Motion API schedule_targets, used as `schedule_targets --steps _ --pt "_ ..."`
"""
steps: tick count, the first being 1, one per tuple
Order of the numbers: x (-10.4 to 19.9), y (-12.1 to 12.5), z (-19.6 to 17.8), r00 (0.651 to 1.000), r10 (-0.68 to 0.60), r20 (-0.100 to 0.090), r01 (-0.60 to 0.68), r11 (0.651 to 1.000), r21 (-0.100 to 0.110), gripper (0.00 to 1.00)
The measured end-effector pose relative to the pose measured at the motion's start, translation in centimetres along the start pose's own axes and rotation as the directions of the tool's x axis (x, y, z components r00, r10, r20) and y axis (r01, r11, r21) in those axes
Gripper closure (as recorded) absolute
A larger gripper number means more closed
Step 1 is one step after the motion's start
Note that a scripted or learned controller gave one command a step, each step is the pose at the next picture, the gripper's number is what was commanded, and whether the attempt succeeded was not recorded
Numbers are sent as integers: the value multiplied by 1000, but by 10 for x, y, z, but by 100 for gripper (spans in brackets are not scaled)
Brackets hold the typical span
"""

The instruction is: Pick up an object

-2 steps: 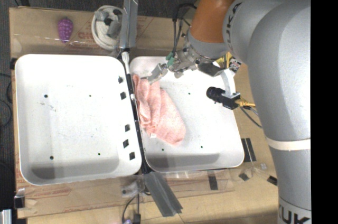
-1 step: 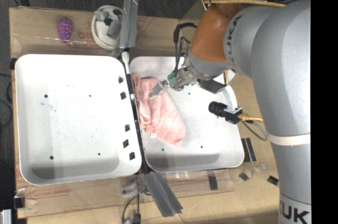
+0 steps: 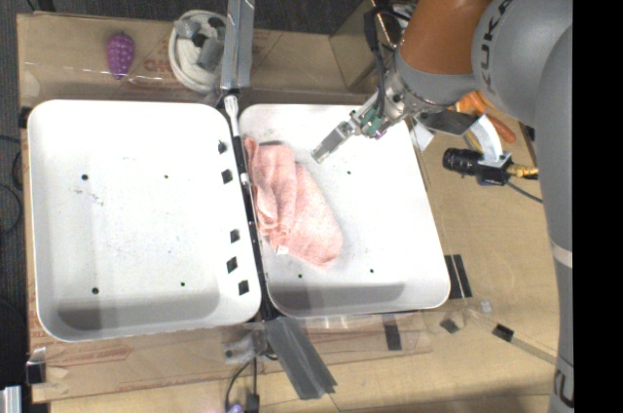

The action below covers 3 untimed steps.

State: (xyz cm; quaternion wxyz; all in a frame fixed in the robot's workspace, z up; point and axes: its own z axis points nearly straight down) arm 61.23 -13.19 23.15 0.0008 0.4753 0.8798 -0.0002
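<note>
On the table (image 3: 487, 236), the pink cloth (image 3: 292, 203) is lying along the right bin's (image 3: 409, 226) left wall. The hand (image 3: 329, 144) is hovering beside it, gripping nothing; its opening I cannot tell. It is risking snagging the wall.

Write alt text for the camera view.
A pink cloth lies crumpled along the left side of the right bin. The grey arm's gripper hangs above that bin's back, just right of the cloth. The left bin sits alongside.
</note>
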Motion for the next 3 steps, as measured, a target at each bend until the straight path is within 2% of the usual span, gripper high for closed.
schedule_targets --steps 1,2,3 --pt "-63 13 -52 971 238 1 -238 971 0 0" --pt "14 28 89 1000 18 -4 -18 1000 4 0" --pt "14 31 140 997 80 -4 -80 997 4 0"
